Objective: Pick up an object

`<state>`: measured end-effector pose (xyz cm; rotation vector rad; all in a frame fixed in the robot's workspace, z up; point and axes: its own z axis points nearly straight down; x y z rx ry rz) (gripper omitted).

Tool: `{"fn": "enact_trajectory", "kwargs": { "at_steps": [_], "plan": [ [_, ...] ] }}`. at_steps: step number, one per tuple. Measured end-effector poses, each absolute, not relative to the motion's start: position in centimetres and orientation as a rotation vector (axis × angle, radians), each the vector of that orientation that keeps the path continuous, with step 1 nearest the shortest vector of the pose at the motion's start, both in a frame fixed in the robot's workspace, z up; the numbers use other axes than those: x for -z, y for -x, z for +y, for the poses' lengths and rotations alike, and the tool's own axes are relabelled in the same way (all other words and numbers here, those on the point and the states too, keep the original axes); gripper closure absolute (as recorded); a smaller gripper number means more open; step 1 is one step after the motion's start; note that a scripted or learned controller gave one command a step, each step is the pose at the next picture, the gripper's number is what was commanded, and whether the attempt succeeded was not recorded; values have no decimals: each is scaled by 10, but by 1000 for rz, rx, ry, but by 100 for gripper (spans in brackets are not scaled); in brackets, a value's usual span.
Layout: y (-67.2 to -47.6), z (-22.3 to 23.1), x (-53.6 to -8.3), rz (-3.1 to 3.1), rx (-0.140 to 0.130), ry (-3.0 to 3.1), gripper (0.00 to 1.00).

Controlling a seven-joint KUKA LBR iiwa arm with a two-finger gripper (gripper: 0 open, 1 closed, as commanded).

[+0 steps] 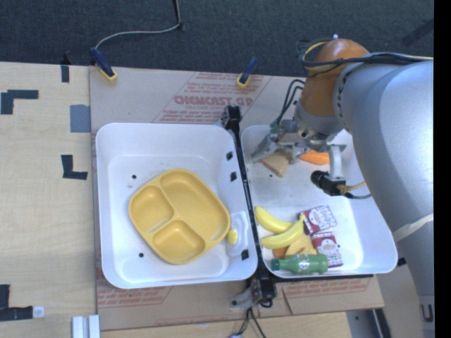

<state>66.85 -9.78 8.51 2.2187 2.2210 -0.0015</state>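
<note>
Here the grey arm [384, 129] with its orange band [325, 76] reaches in from the right, and its gripper [278, 150] sits low over the far left corner of the right bin [366, 255]. A tan block like a piece of bread [276, 165] lies just at the gripper's tip, touching or nearly so; whether it is gripped, and how wide the tool stands, cannot be told. An orange carrot-like piece [314, 158] shows beside the wrist near the far edge of the same bin. Toward the near edge lie two bananas [279, 231], close together, with two red-and-white cartons [323, 231] just to their right and a green bottle [301, 263] lying on its side along the near rim. The left bin [120, 143] carries a yellow divided plate [180, 215], set at its middle and turned at a slant. Both bins rest on a sheet of cardboard [169, 97], held by blue-and-yellow clamps [103, 64] at its far edge.
</note>
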Motion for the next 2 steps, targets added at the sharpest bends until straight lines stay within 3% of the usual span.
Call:
{"fn": "enact_trajectory", "kwargs": {
  "at_steps": [1, 2],
  "plan": [
    [-668, -98, -94, 2224, 6, -2218, 100],
    [-627, -7, -185, 2225, -2, -2218, 100]
  ]
}}
